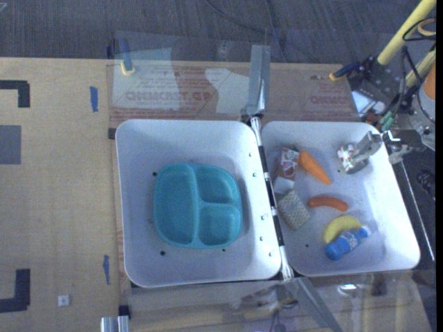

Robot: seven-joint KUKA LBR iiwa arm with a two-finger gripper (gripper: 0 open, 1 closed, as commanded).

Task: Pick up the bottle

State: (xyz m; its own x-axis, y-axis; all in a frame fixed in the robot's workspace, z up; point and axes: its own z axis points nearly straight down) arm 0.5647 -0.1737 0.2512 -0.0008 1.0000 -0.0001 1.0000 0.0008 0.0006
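A blue bottle [347, 243] lies on its side near the front edge of the right bin [401, 244], toward that bin's front right corner, its cap end pointing toward the right wall. It rests just against a yellow banana [341, 224], which curls along its far side. The gripper [361, 151] is well apart from the bottle, near the bin's back right corner, with the banana and a stretch of bare bin floor between them. Beyond the banana, toward the middle of the bin, lies a red sausage [328, 202], and farther back an orange carrot [314, 167] lies aslant. Beside the carrot, close to the left wall, sits a small red and white packet [288, 163], and in front of that a grey sponge [293, 209] lies near the same wall.

The arm reaches in over the bin's right wall near the back right corner, its grey wrist at the frame's right edge, and the gripper angles down and leftward toward a crumpled silver and red wrapper [346, 158], which lies just beside its tip. Whether the fingers are spread or closed cannot be told at this size, and nothing can be made out between them.

In the left bin [135, 144], a teal divided tray [199, 204] lies flat at the centre, well clear of all four walls.
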